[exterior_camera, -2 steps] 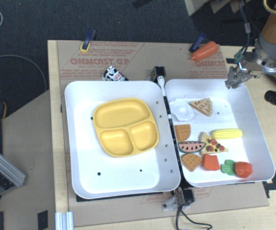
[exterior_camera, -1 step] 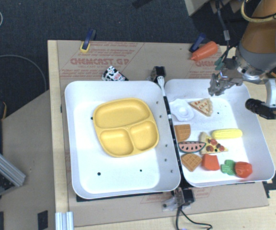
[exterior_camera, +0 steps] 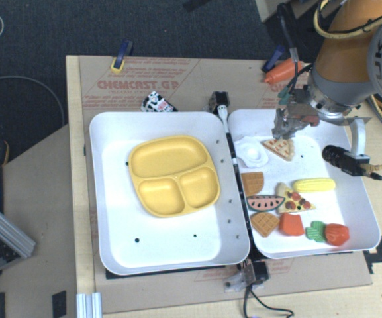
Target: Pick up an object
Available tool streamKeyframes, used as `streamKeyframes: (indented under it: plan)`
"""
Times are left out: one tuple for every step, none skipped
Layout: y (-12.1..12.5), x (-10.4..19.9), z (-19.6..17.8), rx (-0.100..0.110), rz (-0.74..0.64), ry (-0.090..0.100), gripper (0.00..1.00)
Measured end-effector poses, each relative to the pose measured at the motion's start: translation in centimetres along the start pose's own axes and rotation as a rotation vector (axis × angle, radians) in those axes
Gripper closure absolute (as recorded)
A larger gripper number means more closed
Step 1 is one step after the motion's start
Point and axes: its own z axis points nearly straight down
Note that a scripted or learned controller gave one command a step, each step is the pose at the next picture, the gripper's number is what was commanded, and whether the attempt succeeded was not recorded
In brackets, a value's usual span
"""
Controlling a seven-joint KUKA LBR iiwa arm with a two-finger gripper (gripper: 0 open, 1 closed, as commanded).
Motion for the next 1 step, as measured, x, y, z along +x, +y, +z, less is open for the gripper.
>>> streamKeyframes:
  plan:
    - [-1.60,5.26,-0.91,0.000,-0.001,0.000,1.00]
